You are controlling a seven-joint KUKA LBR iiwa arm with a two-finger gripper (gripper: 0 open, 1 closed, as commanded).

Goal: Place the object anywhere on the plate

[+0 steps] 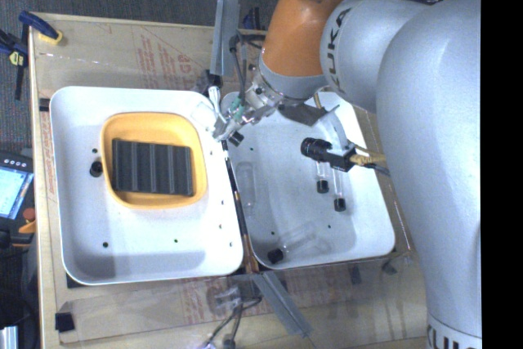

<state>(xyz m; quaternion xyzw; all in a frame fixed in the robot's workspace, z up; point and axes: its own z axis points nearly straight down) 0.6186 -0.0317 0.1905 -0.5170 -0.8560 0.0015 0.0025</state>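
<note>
Grey arm (409, 94); dark ribbed block (155, 167) flat on yellow plate (151, 124)

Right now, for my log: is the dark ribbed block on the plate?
On. The dark ribbed block lies flat inside the rim of the yellow plate.

Plate (151, 125): yellow-orange, squarish w/ rounded corners, raised rim. Lies flat in left bin (131, 249), slightly toward 12 o'clock of bin ctr.
Block (155, 167): dark grey, rectangular, ribbed top, ridges running 12–6 o'clock. Lies flat on plate, covering its middle; rim shows all round, widest at 12 o'clock.
</note>
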